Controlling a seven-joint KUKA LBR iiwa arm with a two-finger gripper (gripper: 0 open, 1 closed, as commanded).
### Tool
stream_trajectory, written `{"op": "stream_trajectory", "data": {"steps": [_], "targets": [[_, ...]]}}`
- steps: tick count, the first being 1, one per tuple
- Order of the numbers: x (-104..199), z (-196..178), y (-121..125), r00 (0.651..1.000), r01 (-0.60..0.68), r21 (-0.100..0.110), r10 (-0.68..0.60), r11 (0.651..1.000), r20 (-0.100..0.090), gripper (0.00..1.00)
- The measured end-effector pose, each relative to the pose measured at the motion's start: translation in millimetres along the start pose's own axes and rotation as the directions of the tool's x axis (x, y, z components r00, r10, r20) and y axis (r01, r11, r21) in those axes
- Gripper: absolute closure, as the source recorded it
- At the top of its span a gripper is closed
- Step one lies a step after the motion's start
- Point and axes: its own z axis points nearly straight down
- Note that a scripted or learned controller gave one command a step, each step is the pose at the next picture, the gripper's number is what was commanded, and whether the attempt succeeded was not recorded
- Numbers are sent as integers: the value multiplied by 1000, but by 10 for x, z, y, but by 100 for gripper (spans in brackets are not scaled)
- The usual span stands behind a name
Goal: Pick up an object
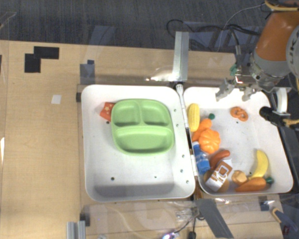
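My gripper hangs open over the back edge of the right bin, with nothing between its fingers. Below it in that bin lie a corn cob, an orange pumpkin, a small orange piece, a pretzel-like orange item, a banana, a sausage, a brown box, a blue bottle, a carrot and a bread-coloured piece. The pretzel item is the nearest thing to the gripper, slightly in front of it.
The left bin holds a green divided tray with a red item tucked at its left edge. A metal post stands behind the divider between the bins. Cables run behind the right bin.
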Motion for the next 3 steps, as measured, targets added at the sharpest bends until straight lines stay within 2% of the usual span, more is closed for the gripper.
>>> {"op": "stream_trajectory", "data": {"steps": [1,2,3], "targets": [[-405,-530,179,999,-38,-4,38,999,2,0],[-153,1123,185,1000,16,-4,-16,1000,1,0],[237,1087,-456,989,148,-11,-148,989,9,0]]}}
